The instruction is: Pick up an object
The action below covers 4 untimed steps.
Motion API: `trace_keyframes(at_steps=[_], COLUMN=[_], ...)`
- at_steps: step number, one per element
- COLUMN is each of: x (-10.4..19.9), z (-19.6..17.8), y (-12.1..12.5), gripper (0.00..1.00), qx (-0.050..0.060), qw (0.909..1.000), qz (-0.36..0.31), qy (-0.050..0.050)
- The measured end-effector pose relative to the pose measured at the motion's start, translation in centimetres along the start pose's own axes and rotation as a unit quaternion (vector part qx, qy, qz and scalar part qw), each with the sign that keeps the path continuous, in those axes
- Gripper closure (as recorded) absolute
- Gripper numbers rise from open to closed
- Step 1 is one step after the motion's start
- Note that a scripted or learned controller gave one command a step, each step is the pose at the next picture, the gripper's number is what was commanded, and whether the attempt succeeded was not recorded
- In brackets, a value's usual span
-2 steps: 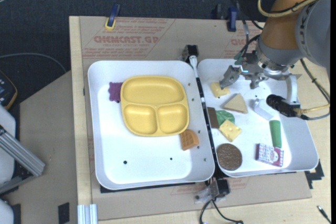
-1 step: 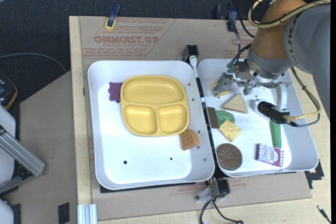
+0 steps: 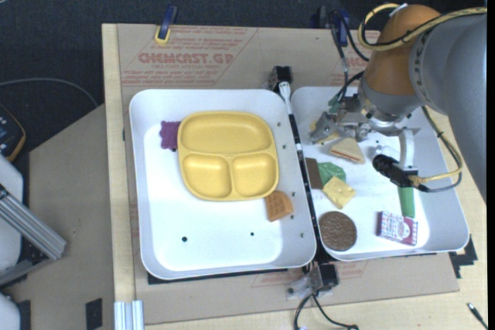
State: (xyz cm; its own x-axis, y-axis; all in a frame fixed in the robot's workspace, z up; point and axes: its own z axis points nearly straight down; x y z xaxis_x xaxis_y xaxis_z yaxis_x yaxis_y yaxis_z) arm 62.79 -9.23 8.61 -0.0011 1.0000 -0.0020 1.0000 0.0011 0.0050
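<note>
My gripper (image 3: 331, 128) is low over the far left part of the right bin (image 3: 445, 189). Just below it lies a toy sandwich wedge (image 3: 349, 151), close to it or touching it; I cannot tell which. Nearer the front are a green piece (image 3: 332, 171), a brown bar (image 3: 313, 172), a yellow cheese wedge (image 3: 338, 192) and a round brown cookie (image 3: 338, 230). A pink box (image 3: 397, 228) and a green marker (image 3: 407, 202) lie at the bin's front right.
The left bin (image 3: 155, 205) holds a yellow divided tray (image 3: 228, 153), a purple piece (image 3: 168, 134) at the tray's left and a tan waffle square (image 3: 279, 205) by the front right corner. The grey arm (image 3: 452, 58) crosses the right bin's far side.
</note>
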Motion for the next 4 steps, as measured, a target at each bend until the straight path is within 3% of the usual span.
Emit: trace_keyframes(at_steps=[1,3,4], x=[-0.1,-1.0,-1.0], z=[-1.4,-13.4,-13.9], y=[0.2,0.8,0.9], gripper=[1.00,1.00,1.00], qx=[-0.003,-0.002,0.000], qw=[1.0000,1.0000,1.0000], qz=[0.001,0.000,0.000], qy=[-0.002,0.000,0.001])
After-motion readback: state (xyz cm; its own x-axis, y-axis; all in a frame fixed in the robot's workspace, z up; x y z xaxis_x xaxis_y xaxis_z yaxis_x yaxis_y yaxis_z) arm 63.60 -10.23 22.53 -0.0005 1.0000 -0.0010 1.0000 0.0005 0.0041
